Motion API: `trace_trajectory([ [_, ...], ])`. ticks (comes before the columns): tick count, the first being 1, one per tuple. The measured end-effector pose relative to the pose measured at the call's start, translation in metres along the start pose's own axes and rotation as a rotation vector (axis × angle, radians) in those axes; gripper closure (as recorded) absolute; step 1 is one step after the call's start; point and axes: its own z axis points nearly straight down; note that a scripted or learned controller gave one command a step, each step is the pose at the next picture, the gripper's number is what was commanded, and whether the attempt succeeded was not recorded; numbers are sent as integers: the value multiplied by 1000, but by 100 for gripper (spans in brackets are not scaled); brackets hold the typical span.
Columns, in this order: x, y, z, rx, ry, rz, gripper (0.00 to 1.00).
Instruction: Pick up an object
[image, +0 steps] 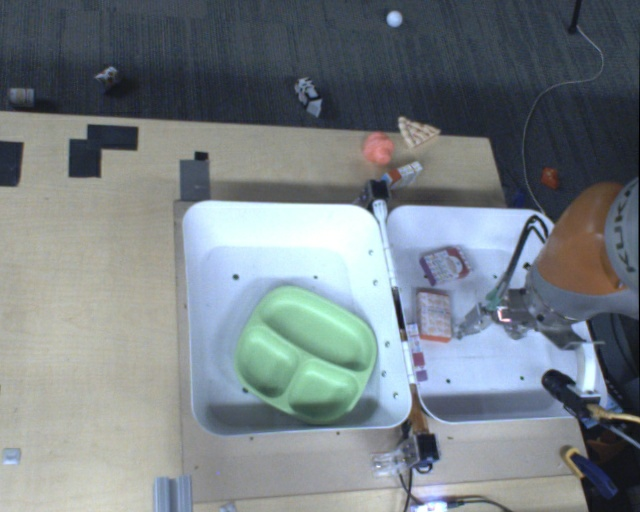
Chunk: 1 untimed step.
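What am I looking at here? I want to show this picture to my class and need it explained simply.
This is one camera fixed above a wooden bench, looking down at a slant. Two shallow white bins sit side by side. The left bin holds a green divided plate. The right bin holds two small packets. A grey robot arm with an orange band reaches in from the right; its gripper sits low in the right bin beside the lower packet. Nothing is visibly between its fingers. Small bits lie beyond the bins.

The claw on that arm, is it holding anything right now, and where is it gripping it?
Nothing. The gripper hangs over the right bin, beside the packet, with nothing between its fingers.
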Motion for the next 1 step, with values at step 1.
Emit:
trace_trajectory([
  [1,0,2,-12,-7,-1,-1,100],
])
